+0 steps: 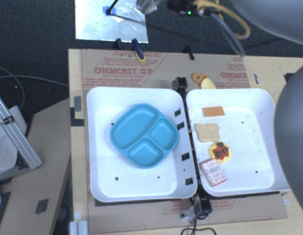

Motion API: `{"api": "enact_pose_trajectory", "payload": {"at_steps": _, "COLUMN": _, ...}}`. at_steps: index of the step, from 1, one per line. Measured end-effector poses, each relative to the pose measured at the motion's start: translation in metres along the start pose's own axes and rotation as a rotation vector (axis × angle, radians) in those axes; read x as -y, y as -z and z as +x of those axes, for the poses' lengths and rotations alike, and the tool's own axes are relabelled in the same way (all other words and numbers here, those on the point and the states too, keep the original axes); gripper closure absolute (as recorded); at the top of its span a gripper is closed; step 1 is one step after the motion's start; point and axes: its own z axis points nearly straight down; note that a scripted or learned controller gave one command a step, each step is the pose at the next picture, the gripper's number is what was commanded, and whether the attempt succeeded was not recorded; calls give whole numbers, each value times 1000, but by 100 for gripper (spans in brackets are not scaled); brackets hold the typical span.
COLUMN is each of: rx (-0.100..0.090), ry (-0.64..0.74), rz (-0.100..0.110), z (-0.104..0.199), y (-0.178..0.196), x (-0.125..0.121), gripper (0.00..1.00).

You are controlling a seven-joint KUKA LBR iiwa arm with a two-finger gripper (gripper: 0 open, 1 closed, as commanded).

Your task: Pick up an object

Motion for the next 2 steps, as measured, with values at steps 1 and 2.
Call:
{"api": "enact_pose_trajectory", "payload": {"at_steps": 1, "rx": 6, "ry": -6, "rz": 17, "z": -24, "y": -9, "x": -1, "gripper": 100}}
{"api": "enact_pose_trajectory", "payload": {"at_steps": 2, "rx": 8, "ry": -11, "rz": 16, "z": -92, "y": -9, "x": -1, "gripper": 100}}
